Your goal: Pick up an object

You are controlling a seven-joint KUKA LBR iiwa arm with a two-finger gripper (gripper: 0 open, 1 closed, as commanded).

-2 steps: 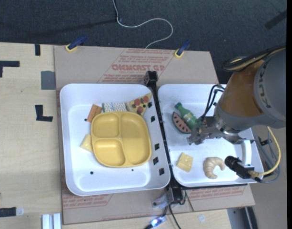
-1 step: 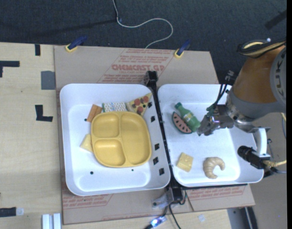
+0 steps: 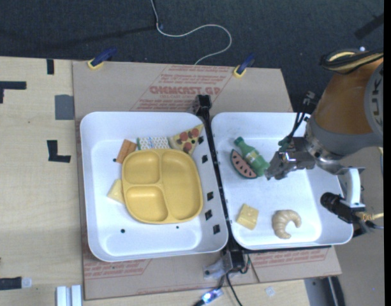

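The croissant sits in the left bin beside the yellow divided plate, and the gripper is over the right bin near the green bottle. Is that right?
Not quite. The croissant lies in the right bin, near its front edge beside the cheese wedge, not in the left bin. The rest holds: the camera view shows the gripper over the right bin, close to the green bottle.

"CHEMCAST GP" on cardboard sheet [image 3: 176,89]

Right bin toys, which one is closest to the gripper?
The green bottle, lying just left of the gripper. The watermelon slice sits beyond it; the cheese and croissant lie nearer the front edge.
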